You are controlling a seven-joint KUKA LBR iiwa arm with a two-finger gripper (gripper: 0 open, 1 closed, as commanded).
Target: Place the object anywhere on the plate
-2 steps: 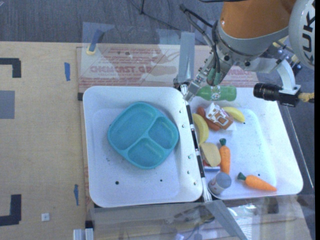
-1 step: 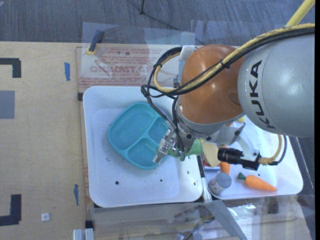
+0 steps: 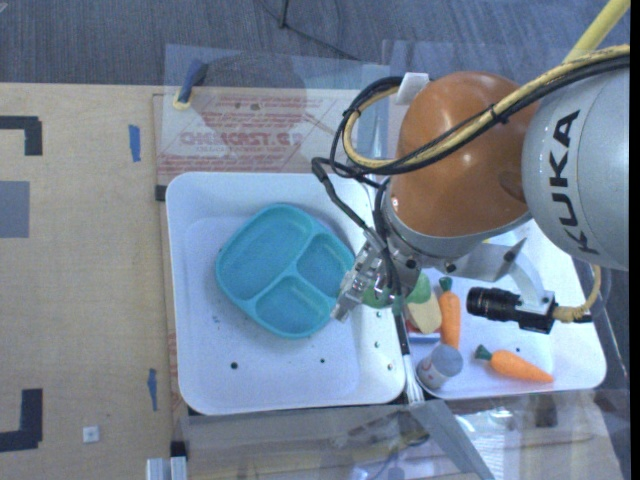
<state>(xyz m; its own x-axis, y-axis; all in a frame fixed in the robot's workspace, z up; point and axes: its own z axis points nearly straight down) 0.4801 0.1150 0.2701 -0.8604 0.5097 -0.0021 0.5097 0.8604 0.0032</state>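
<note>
Green object [image 3: 378, 293] low at frame centre, at the gripper [image 3: 362, 290] tip, apparently between the jaws, though too small and too crowded by metal to be sure; clamped on it or merely beside it — cannot tell. Just right of the blue plate [image 3: 283, 268], over the seam between the left bin [image 3: 200, 368] and right bin [image 3: 590, 363]. Plate at middle of the left bin, three compartments, nothing seen in them. Judged step: carrying across toward the plate, release not yet made. Next move calls for a short shift leftward past the plate rim, a small descent, then parting the jaws. To the right in the other bin: a carrot [image 3: 450, 318], another carrot [image 3: 515, 366], a grey cup [image 3: 440, 366].
</note>
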